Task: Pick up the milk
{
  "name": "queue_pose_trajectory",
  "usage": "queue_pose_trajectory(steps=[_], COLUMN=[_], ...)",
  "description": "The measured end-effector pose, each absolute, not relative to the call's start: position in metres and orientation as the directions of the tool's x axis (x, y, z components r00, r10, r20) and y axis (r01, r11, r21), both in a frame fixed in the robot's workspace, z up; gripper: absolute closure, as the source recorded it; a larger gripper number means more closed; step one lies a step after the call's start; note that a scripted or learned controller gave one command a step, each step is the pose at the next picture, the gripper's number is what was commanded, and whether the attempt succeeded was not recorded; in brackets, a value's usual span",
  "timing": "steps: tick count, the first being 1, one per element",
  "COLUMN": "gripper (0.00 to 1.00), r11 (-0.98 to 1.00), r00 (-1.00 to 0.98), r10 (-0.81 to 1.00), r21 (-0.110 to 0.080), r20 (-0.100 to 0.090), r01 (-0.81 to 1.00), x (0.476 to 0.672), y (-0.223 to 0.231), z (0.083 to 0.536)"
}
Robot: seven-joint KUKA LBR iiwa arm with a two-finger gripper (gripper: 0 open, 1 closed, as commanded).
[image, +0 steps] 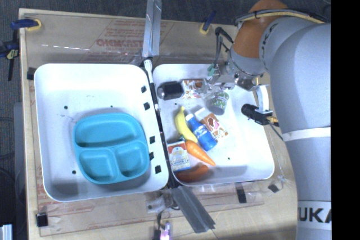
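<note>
A small white carton with red print [179,155], which looks like the milk, lies near the front left of the right bin [253,154]. It is wedged between the bin's left wall and a carrot [200,154]. My gripper [217,94] hangs over the back of the same bin, well behind the carton and to its right. It is just above a small greenish, see-through item [219,102]. A blue and white bottle [201,130] lies between the gripper and the carton.
A banana [181,124], a brown-and-white packet [216,126], a black object [170,90], a printed wrapper [194,87] and a brown item [194,173] also crowd the right bin. The left bin [56,98] holds a blue sectioned tray [111,147].
</note>
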State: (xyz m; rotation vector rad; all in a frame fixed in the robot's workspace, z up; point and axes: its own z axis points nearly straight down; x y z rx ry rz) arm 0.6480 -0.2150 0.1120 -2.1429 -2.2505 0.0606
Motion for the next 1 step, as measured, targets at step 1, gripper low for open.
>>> queue_pose_trajectory(steps=[1], gripper=[0.0], r11=[0.049], r00=[-0.049], r10=[0.999], r21=[-0.051], r20=[-0.003], r01=[0.997], x=[0.648], y=[-0.2149], z=[0.112])
